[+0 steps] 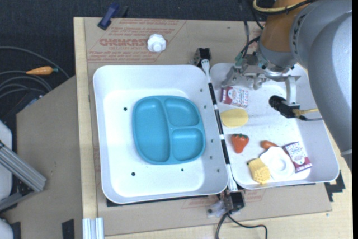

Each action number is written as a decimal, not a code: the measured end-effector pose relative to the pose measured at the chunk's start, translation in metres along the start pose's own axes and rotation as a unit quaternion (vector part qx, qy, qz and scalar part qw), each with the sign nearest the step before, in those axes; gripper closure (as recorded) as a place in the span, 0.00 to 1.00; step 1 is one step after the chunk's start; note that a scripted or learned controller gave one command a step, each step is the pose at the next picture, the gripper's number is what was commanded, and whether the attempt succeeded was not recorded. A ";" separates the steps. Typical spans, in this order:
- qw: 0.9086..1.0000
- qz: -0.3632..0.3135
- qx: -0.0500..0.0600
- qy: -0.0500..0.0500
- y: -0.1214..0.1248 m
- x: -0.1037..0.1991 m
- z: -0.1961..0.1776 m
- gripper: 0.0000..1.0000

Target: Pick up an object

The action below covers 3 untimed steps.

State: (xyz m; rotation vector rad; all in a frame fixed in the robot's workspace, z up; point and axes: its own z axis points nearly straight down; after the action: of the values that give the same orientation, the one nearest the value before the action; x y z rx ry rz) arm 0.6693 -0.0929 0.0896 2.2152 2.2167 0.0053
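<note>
Arm (313,36) over right bin's (321,168) far end.

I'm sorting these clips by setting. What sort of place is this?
Probably a robotics lab bench: a robot arm reaches over two white bins, one holding toy food, with loose cables on the floor.

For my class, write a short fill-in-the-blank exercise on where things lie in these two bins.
1. The blue three-compartment plastic plate lies in the ____ white bin.
2. The red toy strawberry lies just below the ____ oval toy.
3. The grey arm's gripper hangs over the ____ bin.

Missing words: left; yellow; right
</note>
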 end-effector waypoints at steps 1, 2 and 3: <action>1.000 0.000 0.000 0.000 0.000 0.000 0.000 0.00; 1.000 0.000 0.000 0.000 0.000 0.000 0.000 0.00; 1.000 0.000 0.000 0.000 0.000 0.000 0.000 0.00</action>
State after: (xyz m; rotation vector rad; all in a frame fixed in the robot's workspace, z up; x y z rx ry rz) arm 0.6692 -0.0929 0.0895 2.2155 2.2161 0.0047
